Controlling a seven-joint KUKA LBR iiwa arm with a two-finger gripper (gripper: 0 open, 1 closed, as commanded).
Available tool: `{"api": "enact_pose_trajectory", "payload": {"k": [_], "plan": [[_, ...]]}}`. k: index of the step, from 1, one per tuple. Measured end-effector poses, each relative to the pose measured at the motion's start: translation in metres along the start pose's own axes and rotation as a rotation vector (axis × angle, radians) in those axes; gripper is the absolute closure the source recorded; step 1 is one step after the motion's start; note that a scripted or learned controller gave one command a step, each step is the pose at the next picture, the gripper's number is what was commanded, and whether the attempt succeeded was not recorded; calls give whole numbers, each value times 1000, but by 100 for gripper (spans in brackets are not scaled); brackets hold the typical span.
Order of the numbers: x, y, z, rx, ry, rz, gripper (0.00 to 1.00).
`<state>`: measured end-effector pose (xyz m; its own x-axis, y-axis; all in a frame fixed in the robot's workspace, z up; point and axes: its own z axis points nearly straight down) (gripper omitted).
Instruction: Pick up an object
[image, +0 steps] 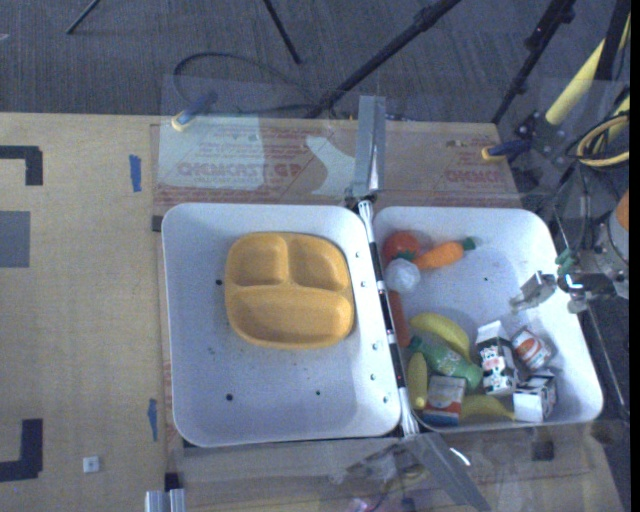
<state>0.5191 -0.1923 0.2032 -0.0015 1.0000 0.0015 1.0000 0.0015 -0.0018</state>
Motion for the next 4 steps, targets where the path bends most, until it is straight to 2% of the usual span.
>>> {"api": "enact_pose_trajectory", "payload": {"k": [1,2,3,4], "plan": [[37,23,66,1,0,-38,0],[25,-14,116,-3,-2,-220,0],[24,-12,103,-11,-5,-219,100],[-30,-6,13,-3,-3,108,100]]}}
